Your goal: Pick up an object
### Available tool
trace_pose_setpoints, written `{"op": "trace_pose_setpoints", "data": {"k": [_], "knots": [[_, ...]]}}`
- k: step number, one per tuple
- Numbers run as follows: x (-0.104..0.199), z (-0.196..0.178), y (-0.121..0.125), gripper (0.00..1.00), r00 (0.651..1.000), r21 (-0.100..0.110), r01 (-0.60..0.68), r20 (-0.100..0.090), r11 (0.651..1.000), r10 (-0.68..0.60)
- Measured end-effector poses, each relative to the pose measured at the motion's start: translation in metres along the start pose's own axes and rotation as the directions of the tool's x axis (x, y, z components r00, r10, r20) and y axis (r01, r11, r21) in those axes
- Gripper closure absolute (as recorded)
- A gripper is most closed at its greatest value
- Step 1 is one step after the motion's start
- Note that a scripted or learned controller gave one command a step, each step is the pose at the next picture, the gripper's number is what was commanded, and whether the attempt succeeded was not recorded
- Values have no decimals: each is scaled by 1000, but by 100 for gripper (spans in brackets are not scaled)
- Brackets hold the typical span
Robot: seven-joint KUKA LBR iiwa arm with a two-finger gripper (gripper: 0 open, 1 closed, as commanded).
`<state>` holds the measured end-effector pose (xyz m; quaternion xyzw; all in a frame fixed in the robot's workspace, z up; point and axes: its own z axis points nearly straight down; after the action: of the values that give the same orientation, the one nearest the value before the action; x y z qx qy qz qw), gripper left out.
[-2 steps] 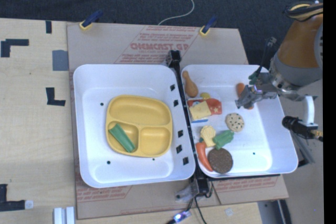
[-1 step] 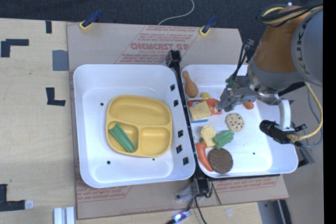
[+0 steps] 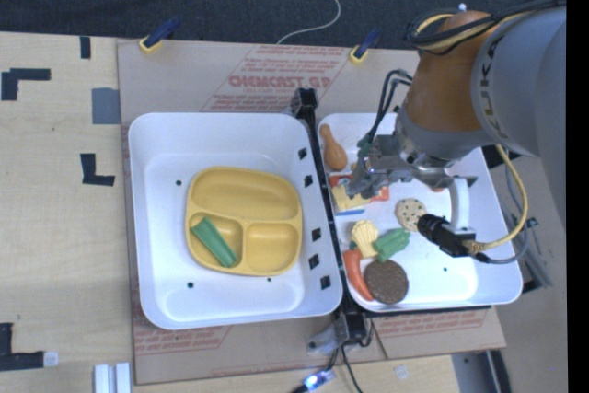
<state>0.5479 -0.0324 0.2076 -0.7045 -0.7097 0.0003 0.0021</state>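
Your pincer (image 3: 365, 182) is hanging low over the left part of the right bin (image 3: 479, 290), among small toy foods — whether it is wide or narrow, you cannot tell. Your grey arm with its orange band (image 3: 451, 83) is reaching in from the right, wrist pointing down. Beside it a carrot (image 3: 355, 272), a brown patty (image 3: 386, 282) and a cookie (image 3: 409, 213) are lying; the left bin (image 3: 156, 161) is carrying a yellow tray (image 3: 267, 198) with 1 green piece (image 3: 214, 241). Both bins are sitting on cardboard (image 3: 267, 78) over a wooden bench (image 3: 55, 225).
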Motion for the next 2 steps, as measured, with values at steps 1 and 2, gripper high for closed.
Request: {"op": "trace_pose_setpoints", "data": {"k": [1, 2], "knots": [[26, -8, -10, 100, 1000, 0, -3, 1, 1000, 3], [24, -10, -12, 100, 1000, 0, -6, 2, 1000, 6]]}}
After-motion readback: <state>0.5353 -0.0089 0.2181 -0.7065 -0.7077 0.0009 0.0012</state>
